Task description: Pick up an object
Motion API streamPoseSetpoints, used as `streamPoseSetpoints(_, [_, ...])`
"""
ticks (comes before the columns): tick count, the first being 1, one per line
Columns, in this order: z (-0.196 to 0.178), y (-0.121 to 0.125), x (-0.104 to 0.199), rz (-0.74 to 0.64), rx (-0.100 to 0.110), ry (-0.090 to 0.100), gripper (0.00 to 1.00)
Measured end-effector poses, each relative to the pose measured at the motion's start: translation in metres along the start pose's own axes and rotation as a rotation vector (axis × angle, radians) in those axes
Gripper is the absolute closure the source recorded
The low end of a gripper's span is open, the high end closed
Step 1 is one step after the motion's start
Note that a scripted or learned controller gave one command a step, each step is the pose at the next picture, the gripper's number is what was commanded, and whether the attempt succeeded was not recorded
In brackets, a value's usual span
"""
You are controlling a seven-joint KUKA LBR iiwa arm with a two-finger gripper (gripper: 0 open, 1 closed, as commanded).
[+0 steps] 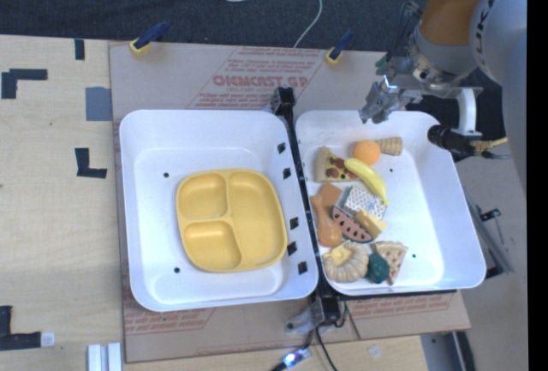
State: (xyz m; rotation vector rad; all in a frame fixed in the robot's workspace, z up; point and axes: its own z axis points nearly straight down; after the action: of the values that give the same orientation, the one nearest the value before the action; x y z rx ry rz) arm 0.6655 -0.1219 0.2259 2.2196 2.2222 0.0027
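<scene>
Above the right white bin's [445, 224] far rim, your end effector [377, 106], whose grip state I cannot tell, hangs just beyond the small round orange toy fruit [367, 152], toward the bin's near side.

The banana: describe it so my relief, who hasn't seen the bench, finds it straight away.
Look in the right bin, the one with the pile of toy food, not the one with the yellow tray. In the upper part of that pile, just below the orange ball, lies the banana. It is the only long, curved, bright yellow piece, slanting down to the right.
</scene>
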Motion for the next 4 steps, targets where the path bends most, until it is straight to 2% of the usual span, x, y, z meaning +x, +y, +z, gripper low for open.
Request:
streamPoseSetpoints(1, [0.007,-0.035,0.033,-0.001,0.005,-0.001,1.0])
streamPoseSetpoints(2, [-0.001,-0.021,0.046,-0.002,0.002,0.0,1.0])
streamPoseSetpoints(3, [0.012,-0.031,0.036,0.001,0.005,-0.002,1.0])
streamPoseSetpoints(4, [-0.003,-0.039,0.041,-0.001,0.003,0.0,1.0])
